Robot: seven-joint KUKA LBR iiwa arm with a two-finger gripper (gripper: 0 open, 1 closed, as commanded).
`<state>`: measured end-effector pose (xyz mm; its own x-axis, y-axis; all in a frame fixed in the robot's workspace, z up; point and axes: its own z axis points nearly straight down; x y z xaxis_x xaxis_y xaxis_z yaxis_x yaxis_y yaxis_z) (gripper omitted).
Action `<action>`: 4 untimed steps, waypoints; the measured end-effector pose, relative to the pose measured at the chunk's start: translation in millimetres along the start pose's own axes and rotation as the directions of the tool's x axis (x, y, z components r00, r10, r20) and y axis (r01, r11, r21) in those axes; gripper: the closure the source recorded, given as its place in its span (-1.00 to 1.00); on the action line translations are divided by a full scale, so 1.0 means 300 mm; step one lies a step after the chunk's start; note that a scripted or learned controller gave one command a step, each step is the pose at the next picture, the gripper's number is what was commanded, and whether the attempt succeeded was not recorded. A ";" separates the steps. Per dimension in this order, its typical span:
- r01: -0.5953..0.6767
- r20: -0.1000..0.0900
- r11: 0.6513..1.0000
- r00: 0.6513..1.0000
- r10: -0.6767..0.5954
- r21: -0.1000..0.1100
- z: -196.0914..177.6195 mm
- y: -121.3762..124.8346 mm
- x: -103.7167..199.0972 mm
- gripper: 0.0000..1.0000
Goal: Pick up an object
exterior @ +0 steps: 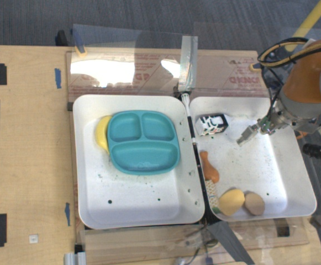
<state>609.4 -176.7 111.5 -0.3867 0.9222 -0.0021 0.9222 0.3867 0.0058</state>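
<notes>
Item 1, the gripper (247,136): we are seeing it hanging over the right bin (293,173), toward that bin's 1 o'clock area, with the grey arm (304,93) and its orange band reaching in from 3 o'clock. We are not finding anything between its fingers; whether they are standing apart or together we cannot tell at this size.

Item 2, candidates in the right bin: a black-and-white object (212,124) is lying at about 10 o'clock, near the gripper to its 9 o'clock side but apart from it. An orange object (209,169) is lying along the 9 o'clock wall. A yellow rounded object (231,201) and a tan rounded object (254,203) are sitting side by side, touching or nearly so, at 6 to 7 o'clock, well apart from the gripper.

Item 3, the left bin (94,203): a teal divided plate (143,141) is resting toward 12 o'clock, partly covering a yellow object (101,132) at its 9 o'clock edge.

Item 4, progress: we are judging the pick as not yet made. Every object is resting in a bin and none is lifted. Remaining, as we are reading it: settling over one object, descending, closing on it and raising it. The black-and-white object is looking like the nearest candidate, though we are not certain it is the target.
</notes>
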 end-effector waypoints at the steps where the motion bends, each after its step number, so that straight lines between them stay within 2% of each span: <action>1: -0.025 0.001 1.000 1.000 0.025 0.001 0.081 -0.032 0.133 -1.00; 2: -0.107 -0.002 0.994 0.994 0.107 0.001 0.077 -0.276 0.007 -1.00; 3: 0.052 0.003 0.999 0.999 -0.052 -0.006 -0.184 0.139 0.021 -1.00; 4: 0.024 -0.001 1.000 1.000 -0.024 0.011 0.079 0.197 0.114 -1.00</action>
<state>650.9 -122.2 88.1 -0.4087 0.9127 -0.0015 0.9127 0.4087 -0.0054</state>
